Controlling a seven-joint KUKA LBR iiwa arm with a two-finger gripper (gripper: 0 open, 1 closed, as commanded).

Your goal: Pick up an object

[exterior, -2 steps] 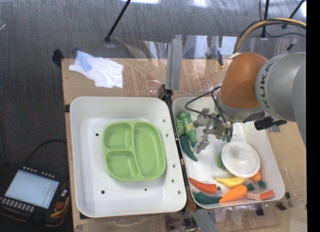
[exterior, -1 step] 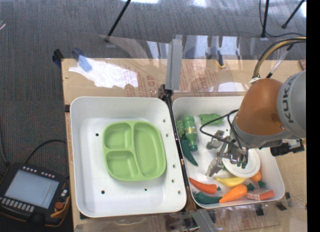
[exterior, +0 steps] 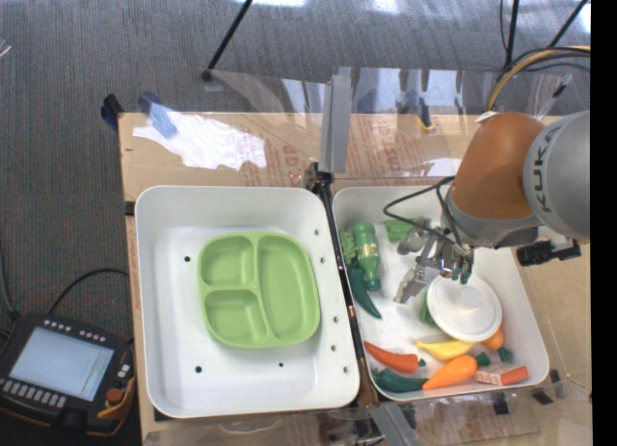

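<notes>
My gripper (exterior: 434,276) hangs low over the middle of the right bin (exterior: 528,311), its fingers spread and nothing between them. One fingertip (exterior: 409,290) points down-left toward a dark green pepper (exterior: 365,294). Just right of the gripper lies a white round bowl (exterior: 466,310). A green bottle (exterior: 364,245) lies to the gripper's left by the bin's wall. Along the front of the bin lie a yellow banana (exterior: 444,348), an orange carrot (exterior: 450,373) and a red-orange pepper (exterior: 393,356). The wrist hides part of the bin's back.
The left bin (exterior: 164,319) holds a green divided plate (exterior: 258,288). A crumpled clear plastic bag (exterior: 207,141) lies on the bench behind it. A metal post (exterior: 335,134) stands between the bins at the back. A teach pendant (exterior: 63,367) sits at lower left.
</notes>
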